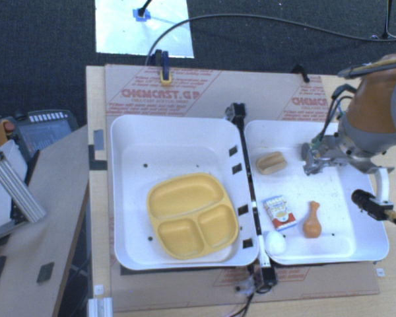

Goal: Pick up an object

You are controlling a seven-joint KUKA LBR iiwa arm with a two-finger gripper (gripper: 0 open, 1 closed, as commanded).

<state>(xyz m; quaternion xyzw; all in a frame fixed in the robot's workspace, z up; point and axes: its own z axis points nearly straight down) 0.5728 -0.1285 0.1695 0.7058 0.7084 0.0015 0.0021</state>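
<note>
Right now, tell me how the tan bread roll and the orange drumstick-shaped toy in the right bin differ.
The tan bread roll is a short, rounded oval; the orange drumstick-shaped toy is slimmer, with a narrow neck above a bulbous end. The roll is pale tan, the drumstick a deeper orange-brown. The roll lies crosswise near the bin's far left side; the drumstick lies lengthwise nearer the front. Both rest loose on the right white bin's floor, apart from the gripper.

You see the arm [376, 104] coming in from the right, its orange band above the grey wrist. The gripper [311, 158] points to the left, low and nearly level.
</note>
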